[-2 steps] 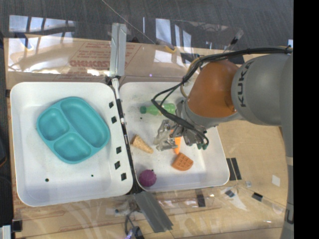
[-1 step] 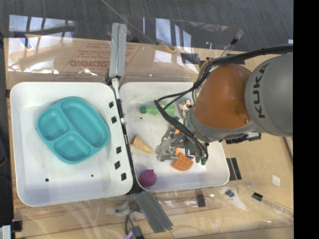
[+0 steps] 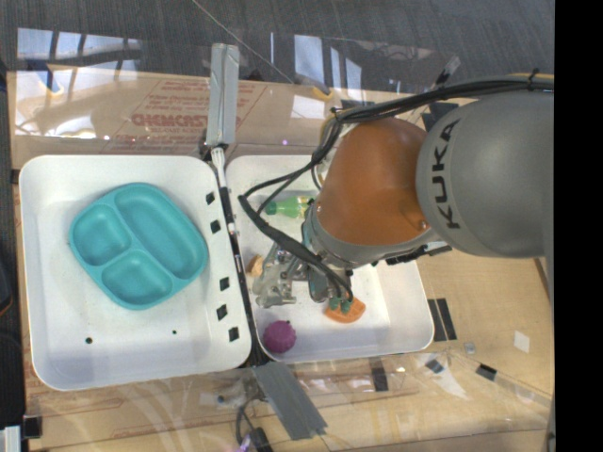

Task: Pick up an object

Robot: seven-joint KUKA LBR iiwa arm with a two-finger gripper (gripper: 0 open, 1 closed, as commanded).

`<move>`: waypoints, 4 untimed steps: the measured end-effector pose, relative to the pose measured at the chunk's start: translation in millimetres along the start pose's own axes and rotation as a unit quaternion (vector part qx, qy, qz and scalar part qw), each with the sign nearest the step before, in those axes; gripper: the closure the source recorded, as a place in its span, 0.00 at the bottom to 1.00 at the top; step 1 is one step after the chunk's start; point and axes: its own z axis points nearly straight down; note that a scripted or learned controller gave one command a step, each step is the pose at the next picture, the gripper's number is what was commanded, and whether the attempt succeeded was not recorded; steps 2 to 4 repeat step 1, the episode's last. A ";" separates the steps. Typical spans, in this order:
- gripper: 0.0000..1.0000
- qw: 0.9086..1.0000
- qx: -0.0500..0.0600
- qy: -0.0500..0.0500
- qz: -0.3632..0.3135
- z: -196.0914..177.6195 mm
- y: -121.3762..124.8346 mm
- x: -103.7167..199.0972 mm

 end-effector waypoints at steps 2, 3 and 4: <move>1.00 0.998 0.001 0.001 -0.066 3.5 -18.8 4.5; 1.00 0.998 0.001 0.001 -0.066 3.5 -18.8 4.5; 1.00 0.998 0.001 0.001 -0.066 3.5 -18.8 4.5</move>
